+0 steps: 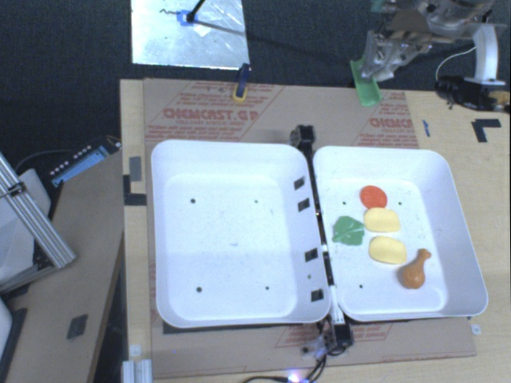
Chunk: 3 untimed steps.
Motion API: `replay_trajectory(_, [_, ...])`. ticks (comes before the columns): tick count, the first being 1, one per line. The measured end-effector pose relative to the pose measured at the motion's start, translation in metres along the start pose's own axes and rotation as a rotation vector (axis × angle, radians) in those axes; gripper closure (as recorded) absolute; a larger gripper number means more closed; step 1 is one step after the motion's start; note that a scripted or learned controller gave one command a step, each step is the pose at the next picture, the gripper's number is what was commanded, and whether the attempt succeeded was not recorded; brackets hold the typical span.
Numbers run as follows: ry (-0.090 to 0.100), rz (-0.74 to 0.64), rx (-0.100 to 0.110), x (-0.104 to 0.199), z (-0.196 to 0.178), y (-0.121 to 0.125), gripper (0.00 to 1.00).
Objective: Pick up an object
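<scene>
The right bin (455,214) holds several small toy foods. A red-orange round piece (373,196) lies farthest back, with a yellow piece (382,220) and a second yellow piece (387,250) in a row below it. A green leafy piece (348,230) lies to their left, near the divider. A brown drumstick (414,270) rests at the front right of the group. My gripper (377,64) hangs high over the bench's far edge, beyond the right bin and well apart from all the pieces.
The left bin (172,214) sits beside the right one, joined by a black hinge strip (311,214). A green clamp (367,92) and a yellow clamp (239,92) grip the cardboard's far edge. A shiny metal sheet (189,22) lies at the back left.
</scene>
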State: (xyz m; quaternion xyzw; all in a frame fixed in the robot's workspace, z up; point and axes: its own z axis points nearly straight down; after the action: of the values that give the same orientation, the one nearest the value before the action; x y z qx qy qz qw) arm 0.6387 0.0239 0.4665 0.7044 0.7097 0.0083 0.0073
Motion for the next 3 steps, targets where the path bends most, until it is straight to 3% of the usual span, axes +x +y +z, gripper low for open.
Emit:
replay_trajectory(1, [0.001, -0.001, 0.015, 0.037, -0.028, 0.016, 1.0])
replay_trajectory(3, [0.0, -0.008, 0.014, 0.035, -0.048, 0.017, 1.0])
